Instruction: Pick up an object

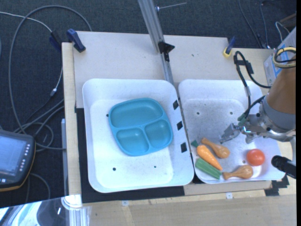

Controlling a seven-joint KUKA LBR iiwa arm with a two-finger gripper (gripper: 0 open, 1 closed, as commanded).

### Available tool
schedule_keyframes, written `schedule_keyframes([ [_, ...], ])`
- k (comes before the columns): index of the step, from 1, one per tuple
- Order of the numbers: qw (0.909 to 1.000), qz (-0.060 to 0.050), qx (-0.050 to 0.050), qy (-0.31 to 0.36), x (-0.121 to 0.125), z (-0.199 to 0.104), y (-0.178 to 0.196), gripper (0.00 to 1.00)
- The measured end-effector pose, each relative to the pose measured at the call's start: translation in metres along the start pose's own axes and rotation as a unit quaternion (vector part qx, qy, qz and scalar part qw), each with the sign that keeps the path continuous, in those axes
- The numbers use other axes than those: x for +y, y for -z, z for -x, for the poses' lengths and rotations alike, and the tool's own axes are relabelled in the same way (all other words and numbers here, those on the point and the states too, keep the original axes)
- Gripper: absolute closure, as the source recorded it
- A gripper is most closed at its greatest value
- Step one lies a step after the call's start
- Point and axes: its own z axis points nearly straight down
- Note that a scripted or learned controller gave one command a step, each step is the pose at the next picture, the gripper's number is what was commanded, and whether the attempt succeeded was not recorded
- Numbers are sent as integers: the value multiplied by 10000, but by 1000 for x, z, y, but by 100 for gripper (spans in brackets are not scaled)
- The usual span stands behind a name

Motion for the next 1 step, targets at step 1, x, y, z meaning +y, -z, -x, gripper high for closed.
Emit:
schedule_keyframes([
  [1,10000,-8,3,-1,3,-2,-63,0],
])
